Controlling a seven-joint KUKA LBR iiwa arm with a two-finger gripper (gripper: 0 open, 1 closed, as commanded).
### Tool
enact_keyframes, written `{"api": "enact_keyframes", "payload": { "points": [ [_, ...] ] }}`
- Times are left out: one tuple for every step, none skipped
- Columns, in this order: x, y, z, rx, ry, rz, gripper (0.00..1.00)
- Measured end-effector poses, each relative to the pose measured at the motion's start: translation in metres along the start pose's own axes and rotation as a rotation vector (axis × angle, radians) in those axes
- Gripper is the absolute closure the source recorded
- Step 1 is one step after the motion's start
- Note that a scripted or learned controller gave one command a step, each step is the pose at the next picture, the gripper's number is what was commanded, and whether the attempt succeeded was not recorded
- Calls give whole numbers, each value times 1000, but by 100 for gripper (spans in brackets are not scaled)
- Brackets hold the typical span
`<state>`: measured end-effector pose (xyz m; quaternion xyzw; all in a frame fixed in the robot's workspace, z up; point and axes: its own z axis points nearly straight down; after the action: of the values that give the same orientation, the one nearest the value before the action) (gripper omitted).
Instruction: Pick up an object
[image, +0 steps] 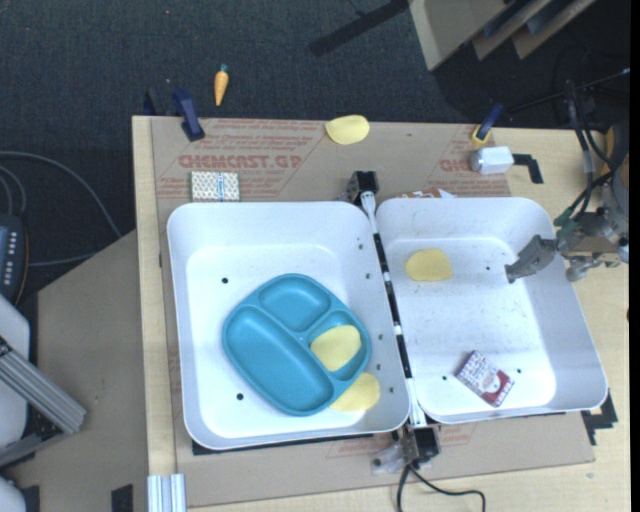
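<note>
Grey and metallic, the gripper (528, 262) reaches in over the right rim of the right bin (560, 330); whether it is spread or pressed together cannot be told from this angle, and nothing shows between its tips. Just to its left, on the bin's smooth white floor near the back, lies a flat, rounded yellow piece (428, 265), soft-edged like a chip. Toward the front of the same bin sits a small rectangular packet (484, 378), glossy, red and white, turned at a slant.

Beside it, the left bin (200, 250) holds a blue plastic tray (280, 345) with three moulded compartments and rounded corners. A second yellow oval (336, 346) rests in the tray's small right compartment, and a third (356, 394) lies on the bin floor touching the tray's front edge.

Both bins stand on a tan cardboard sheet (250, 150) printed in red letters. On it, behind the bins, lie another yellow oval (347, 129) and a small patterned square packet (215, 185).
</note>
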<state>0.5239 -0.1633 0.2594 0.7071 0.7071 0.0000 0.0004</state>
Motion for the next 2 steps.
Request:
{"api": "enact_keyframes", "payload": {
  "points": [
    [69, 59, 73, 4, 3, -3, 0],
    [70, 90, 175, 2, 1, 0, 0]
  ]
}}
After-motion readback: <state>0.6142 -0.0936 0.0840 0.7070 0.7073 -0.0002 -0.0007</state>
